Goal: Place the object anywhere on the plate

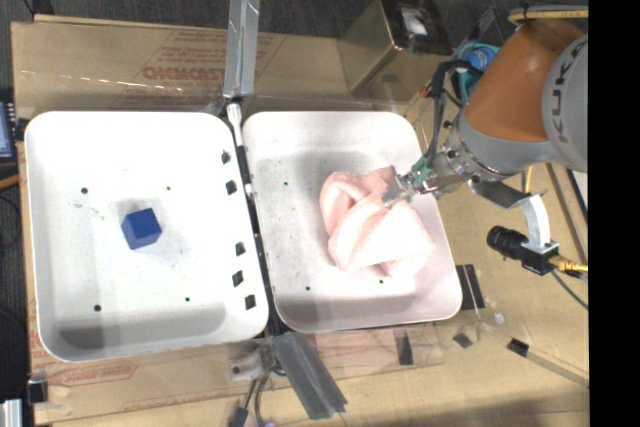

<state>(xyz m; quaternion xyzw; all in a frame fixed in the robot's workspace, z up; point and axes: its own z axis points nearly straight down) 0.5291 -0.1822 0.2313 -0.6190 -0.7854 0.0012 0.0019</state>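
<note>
A small blue cube (141, 227) lies in the left bin (60, 145), left of its middle. A pink plate (375, 225) sits in the right half of the right bin (290, 155); its surface looks uneven and folded. My gripper (403, 186) is low over the plate's upper right edge, touching or nearly touching the pink surface. The grey and orange arm (520, 105) reaches in from the right. The cube is far from the gripper, across the divider between the bins.
A metal post (240, 40) stands at the back between the bins. A tan box (385, 40) sits behind the right bin. Black clips (240, 250) line the divider. Bare white floor lies left of the plate.
</note>
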